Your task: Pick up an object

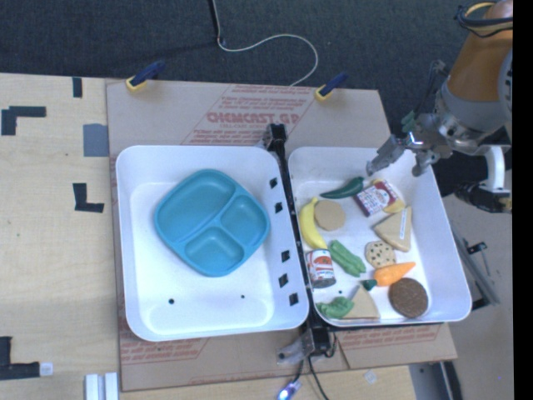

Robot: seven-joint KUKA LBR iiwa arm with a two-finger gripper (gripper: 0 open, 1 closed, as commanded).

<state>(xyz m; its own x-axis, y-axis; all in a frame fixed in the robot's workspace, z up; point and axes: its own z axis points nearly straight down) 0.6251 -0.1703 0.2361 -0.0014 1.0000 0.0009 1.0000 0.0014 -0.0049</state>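
A robot's pincer (401, 155) hung spread and empty over the far right rim of the right bin (445, 223).

Just beneath and left of it lay a dark green pepper (341, 189) and a red packet (376, 197), among a banana (311, 226), cookie (379, 252), carrot (392, 273) and can (321, 268). The left bin (137, 248) bore a blue divided plate (211, 222), well apart from the arm.

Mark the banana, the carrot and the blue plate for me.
banana (311, 224): camera view, middle of its curve.
carrot (395, 273): camera view, orange body.
blue plate (211, 221): camera view, central ridge between compartments.
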